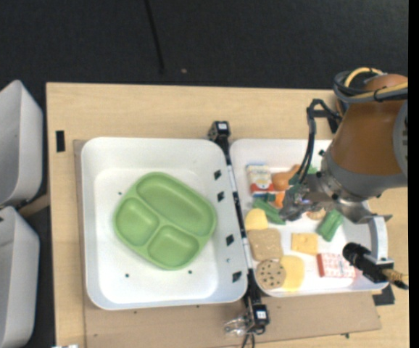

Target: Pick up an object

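The left bin (93, 267) sits on the bench (64, 107) and carries a green divided plate (166, 220) with three compartments, lying flat near the bin's middle. A row of black clips (231, 216) runs along the divider where the two bins meet. To the right of that divider, the right bin (267, 149) carries a clutter of small play-food items. Nearest the divider lie a pale yellow rounded piece (256, 219), a tan cracker-like square (265, 243) just below it, and a round brown cookie with dark spots (270, 273) at the bin's lower edge. Above the yellow piece stands a small white packet with red print (258, 177), with an orange piece (285, 177) to its right. A yellow round slice (293, 272) touches the cookie's right side, and a yellow cheese-like square (304, 243) lies above that slice. A dark green flat piece (269, 209) lies right of the yellow rounded piece, just beside the hand. The hand (296, 203) is low over the middle of the right bin, among these items; whether its fingers are apart or closed, and whether anything is between them, cannot be told. A green block (330, 225) lies to the right of the hand, and a red and white box (333, 265) lies below that block. The arm (365, 140), orange-brown above the wrist, covers the right bin's upper right part.
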